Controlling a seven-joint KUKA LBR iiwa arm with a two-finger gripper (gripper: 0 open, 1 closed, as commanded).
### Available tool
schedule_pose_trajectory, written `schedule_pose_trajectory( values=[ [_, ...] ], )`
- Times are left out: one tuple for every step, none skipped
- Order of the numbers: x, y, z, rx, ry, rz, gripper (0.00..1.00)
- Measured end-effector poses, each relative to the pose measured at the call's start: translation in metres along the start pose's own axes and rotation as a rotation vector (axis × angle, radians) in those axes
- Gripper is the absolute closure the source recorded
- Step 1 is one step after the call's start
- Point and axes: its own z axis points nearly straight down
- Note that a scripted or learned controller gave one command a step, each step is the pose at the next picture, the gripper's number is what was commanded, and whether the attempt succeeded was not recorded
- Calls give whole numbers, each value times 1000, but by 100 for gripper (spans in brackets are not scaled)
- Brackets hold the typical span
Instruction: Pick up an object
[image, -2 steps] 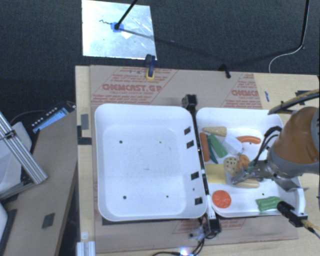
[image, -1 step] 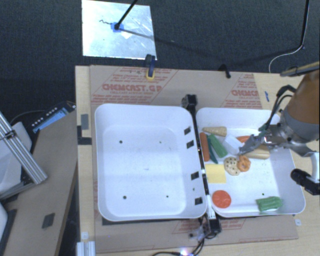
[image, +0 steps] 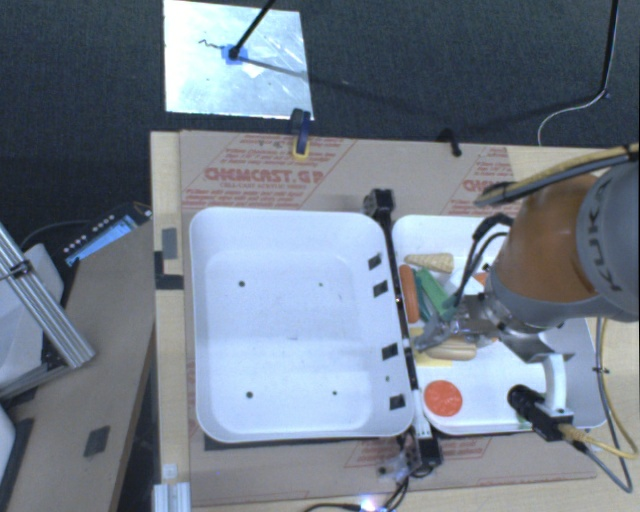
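Your gripper (image: 447, 333) is down in the right bin (image: 490, 410), close to that bin's left wall, and you cannot tell from this view how it stands, because the wrist and its cables crowd over it. The objects sit packed right around it: a green piece (image: 433, 293) lies just at its 11 o'clock, a slim orange-red stick (image: 409, 291) runs along the bin wall at its 10 o'clock, and a pale yellow piece (image: 429, 262) sits farther up at 12 o'clock. A tan piece (image: 453, 351) lies directly at its 6 o'clock, touching or nearly so, and an orange disc (image: 443, 398) rests beyond that, also toward 6 o'clock, near the bin's lower left corner. The arm (image: 555, 255) comes in from 3 o'clock, its orange band over the bin's right half. The left bin (image: 215, 300) stands at 9 o'clock, side by side with the right one. Both rest on a brown printed board (image: 265, 170) laid over the bench, with dark carpet (image: 80, 100) around it and a shiny sheet (image: 200, 60) on the floor toward 11 o'clock.
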Motion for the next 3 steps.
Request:
schedule_pose_trajectory(
  values=[
    [66,29,-7,-7,-4,1,100],
    [15,1,-74,-10,-6,15,100],
    [89,3,-268,-24,0,1,100]
  ],
)
